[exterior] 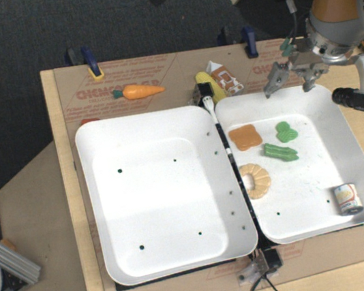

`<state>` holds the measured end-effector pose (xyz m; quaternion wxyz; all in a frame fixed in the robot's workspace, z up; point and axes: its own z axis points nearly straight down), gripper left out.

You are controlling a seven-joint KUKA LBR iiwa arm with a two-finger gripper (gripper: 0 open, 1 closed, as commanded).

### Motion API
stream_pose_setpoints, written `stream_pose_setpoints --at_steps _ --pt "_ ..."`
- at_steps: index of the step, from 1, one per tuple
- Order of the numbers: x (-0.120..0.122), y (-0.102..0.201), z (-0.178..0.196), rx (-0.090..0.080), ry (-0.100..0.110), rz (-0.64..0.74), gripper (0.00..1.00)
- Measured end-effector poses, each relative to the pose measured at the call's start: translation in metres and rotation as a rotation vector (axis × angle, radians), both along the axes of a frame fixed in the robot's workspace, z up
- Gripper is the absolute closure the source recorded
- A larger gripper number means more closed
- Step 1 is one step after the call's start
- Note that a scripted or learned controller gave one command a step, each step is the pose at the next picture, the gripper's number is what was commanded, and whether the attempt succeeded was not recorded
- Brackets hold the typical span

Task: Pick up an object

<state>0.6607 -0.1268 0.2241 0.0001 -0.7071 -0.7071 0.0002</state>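
The tool (293, 78) hangs over the far edge of the right bin (358, 146), its two fingers spread apart with nothing between them. Everything it could take lies on the near side of it, down in that bin.

The closest pieces are the green blob (286, 132) and the green pod (280, 152), both a short way toward the camera from the tool and slightly to its left in the view. The pod's long axis runs slantwise across the bin floor, from upper left to lower right, so I judge the fingers would need to straddle it across that line. The toast (245, 137) sits farther left of the tool, near the seam between the bins, with the pastry (256, 179) just beyond it toward the camera. The can (347, 199) lies farthest off, in the near right corner.

The blob looks like the shortest reach: mostly a drop with a small pull toward the camera.

A carrot (140, 91) rests on the tabletop (61, 127), well apart from the tool on its left.
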Motion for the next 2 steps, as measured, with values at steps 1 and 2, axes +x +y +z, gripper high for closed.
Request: stream_pose_setpoints --at_steps 1,2 --pt "0.004 0.028 -0.116 0.003 0.008 0.003 0.00" --pt "-0.061 0.033 -0.142 0.003 0.009 -0.002 0.00"
